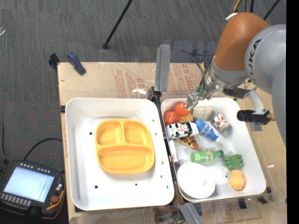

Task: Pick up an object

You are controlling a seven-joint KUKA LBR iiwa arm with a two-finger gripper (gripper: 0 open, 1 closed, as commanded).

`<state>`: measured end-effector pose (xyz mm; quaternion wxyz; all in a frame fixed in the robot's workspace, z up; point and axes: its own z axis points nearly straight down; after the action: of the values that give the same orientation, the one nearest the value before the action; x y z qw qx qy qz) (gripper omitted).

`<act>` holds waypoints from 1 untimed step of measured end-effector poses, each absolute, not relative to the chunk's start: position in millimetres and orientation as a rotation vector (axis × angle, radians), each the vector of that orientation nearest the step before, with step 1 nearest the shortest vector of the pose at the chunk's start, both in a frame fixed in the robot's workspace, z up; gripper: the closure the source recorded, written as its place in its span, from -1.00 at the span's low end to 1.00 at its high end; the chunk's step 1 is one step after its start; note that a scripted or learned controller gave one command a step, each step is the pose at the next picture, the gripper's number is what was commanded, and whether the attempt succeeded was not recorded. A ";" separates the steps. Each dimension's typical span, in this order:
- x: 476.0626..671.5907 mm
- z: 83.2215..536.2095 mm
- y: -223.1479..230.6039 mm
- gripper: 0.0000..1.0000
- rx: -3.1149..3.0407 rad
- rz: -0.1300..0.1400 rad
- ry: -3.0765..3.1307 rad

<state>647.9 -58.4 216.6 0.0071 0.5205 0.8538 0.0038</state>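
The right bin (256, 149) holds a pile of small toys: a red tomato (182, 109), a corn cob (202, 112), a black-and-white milk carton (181, 130), a blue bottle (207, 131), a small can (221, 122), a pizza slice (189, 143), a green bottle (206, 156), a green toy (233, 161) and a yellow-orange pineapple (237, 180). My gripper (195, 98) hangs at the bin's far left corner, just above the tomato and the corn cob. I see nothing held in it.
A white round dish (196, 181) lies at the near left of the right bin. The left bin (74, 125) holds a yellow divided plate (125, 146). A grey post (162, 71) stands behind the bins. A teach pendant (29, 186) sits at lower left.
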 end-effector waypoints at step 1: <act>642.8 142.1 -111.2 1.00 1.049 -0.002 2.966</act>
<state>642.8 -111.2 142.1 -0.0021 0.3334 0.9428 -0.0005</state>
